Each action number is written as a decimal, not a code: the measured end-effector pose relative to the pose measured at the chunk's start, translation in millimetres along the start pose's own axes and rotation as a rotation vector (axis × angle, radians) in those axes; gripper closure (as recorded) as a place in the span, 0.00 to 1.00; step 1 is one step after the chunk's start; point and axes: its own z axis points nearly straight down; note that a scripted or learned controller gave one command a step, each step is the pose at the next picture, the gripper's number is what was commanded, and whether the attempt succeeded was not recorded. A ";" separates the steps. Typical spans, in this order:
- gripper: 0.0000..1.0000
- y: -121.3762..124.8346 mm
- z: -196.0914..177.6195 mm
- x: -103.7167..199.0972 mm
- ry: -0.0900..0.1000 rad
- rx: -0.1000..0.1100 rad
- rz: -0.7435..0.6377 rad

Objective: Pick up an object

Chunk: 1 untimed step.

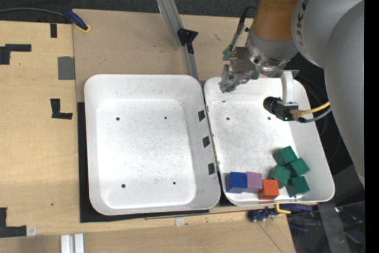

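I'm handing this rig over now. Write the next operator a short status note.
Tool: hanging over the far left corner of the right bin, nothing seen in it; finger state not readable.
Blocks: all at the near end of the right bin. Blue, purple and orange sit in a row by the near wall; the green blocks are clustered in the near right corner.
Left bin: not involved.
Done: no block lifted.
Left: bring the tool to the near end, grip a block, raise it.
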 end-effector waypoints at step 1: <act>1.00 7.9 12.9 56.0 0.000 0.001 0.000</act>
